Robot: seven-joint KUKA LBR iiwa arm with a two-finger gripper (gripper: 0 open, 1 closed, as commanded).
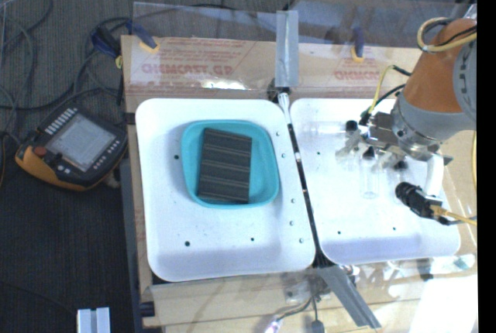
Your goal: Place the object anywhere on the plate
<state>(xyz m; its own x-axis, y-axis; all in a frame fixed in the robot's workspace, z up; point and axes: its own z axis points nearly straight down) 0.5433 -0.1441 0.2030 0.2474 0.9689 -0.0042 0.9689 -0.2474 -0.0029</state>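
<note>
A dark grey ribbed rectangular object point(225, 165) lies flat on the teal plate point(266, 176) in the middle of the left bin point(163, 246). My gripper point(369, 169) hangs over the right bin point(364, 235), well to the right of the plate and apart from the object. Nothing shows in its grasp. The grey arm with its orange band point(438, 76) comes in from the right edge.
A divider rim point(298, 169) runs between the two bins. A black cable connector point(411, 196) hangs off the wrist over the right bin. A cardboard wall point(209, 68) backs the bench. A teach pendant point(74, 145) lies on the floor to the left.
</note>
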